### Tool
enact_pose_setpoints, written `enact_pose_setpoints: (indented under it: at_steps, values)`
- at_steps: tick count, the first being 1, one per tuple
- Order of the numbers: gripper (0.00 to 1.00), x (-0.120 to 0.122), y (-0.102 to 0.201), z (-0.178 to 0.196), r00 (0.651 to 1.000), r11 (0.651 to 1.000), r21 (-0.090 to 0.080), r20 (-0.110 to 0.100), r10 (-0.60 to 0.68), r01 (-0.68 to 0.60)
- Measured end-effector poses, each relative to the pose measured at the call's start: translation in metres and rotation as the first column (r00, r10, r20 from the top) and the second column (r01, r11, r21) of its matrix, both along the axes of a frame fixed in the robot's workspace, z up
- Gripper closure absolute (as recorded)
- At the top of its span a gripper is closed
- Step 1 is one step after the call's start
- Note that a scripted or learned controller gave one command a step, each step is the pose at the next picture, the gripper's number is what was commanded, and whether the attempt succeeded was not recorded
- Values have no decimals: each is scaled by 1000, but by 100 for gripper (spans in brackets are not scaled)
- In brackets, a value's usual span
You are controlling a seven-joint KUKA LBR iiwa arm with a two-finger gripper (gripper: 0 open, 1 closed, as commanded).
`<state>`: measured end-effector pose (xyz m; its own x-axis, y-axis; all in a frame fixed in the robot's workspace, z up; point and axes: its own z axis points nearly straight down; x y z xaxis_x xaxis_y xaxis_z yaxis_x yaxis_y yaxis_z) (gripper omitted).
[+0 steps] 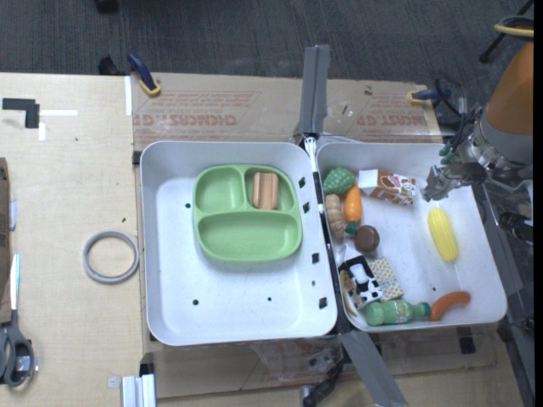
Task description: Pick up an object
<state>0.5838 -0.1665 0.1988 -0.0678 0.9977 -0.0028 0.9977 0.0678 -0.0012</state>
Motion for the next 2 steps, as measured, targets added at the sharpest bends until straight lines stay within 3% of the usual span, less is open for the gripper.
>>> enact_pose_setpoints:
  at_steps: [1, 2]
  values:
    - [0, 0, 0, 0, 1000, 1000, 0, 0, 0, 0]
    - [0, 48, 29, -106, 997, 997, 0, 4, 76, -76]
